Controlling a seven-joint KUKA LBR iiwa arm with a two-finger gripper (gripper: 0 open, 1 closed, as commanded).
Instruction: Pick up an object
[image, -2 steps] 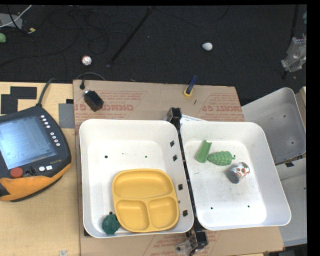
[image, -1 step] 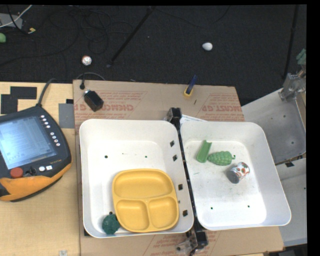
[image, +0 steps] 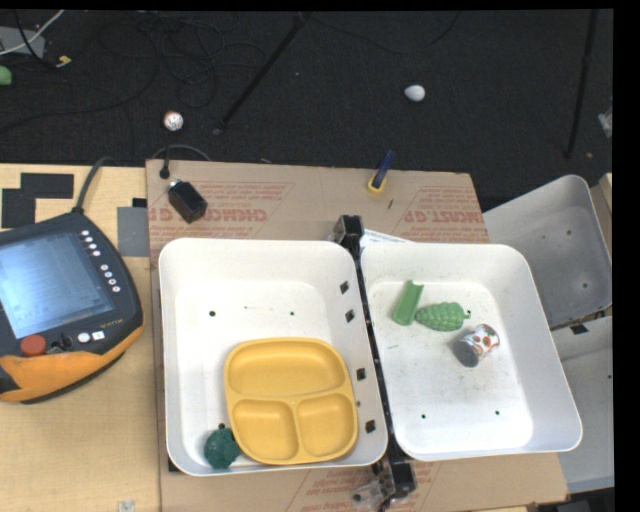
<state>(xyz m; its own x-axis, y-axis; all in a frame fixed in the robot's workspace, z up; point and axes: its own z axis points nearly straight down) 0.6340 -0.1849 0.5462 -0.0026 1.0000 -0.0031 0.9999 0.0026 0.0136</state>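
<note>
Camera view suggests the pick has yet to begin: nothing is lifted, and I cannot tell how the jaws stand. Right bin, far half: three things bunched (green stick, bumpy green lump, small can). Left bin, near edge: one yellow tray, one dark green ball.

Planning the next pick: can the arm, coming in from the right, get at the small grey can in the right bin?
Probably yes. The grey can lies in the right bin, apart from the green objects, with nothing over it.
</note>
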